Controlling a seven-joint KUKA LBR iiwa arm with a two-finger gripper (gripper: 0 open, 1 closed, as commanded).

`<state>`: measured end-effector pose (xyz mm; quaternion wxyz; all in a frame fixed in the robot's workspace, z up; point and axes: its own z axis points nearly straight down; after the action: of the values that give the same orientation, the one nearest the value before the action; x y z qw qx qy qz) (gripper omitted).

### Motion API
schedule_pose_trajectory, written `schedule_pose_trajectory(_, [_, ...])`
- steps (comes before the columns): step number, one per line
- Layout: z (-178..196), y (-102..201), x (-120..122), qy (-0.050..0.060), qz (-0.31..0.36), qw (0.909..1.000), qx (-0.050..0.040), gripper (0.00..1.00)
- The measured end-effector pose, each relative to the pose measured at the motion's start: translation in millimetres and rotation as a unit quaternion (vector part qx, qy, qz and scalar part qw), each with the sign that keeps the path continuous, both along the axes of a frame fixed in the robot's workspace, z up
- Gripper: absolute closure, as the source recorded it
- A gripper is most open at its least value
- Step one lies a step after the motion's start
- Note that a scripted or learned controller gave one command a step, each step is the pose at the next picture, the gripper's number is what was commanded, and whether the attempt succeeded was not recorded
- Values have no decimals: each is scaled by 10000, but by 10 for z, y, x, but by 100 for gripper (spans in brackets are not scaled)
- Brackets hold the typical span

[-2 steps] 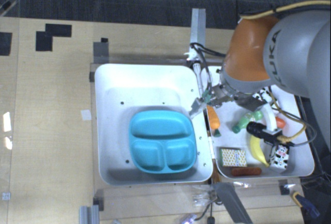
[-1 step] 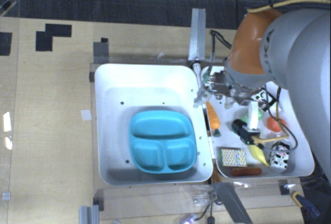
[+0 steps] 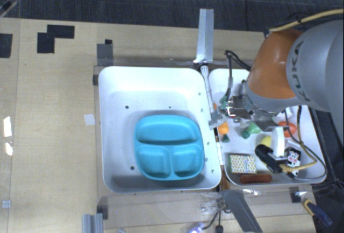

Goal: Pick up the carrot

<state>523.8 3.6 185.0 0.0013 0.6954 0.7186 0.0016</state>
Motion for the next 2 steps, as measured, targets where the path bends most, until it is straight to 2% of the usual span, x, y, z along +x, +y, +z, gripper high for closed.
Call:
schedule_pose_trajectory(1, [0,0,0,1,0,10000,0,0])
schedule_pose_trajectory(2, [109,9,17,-22,23,10000,2,100])
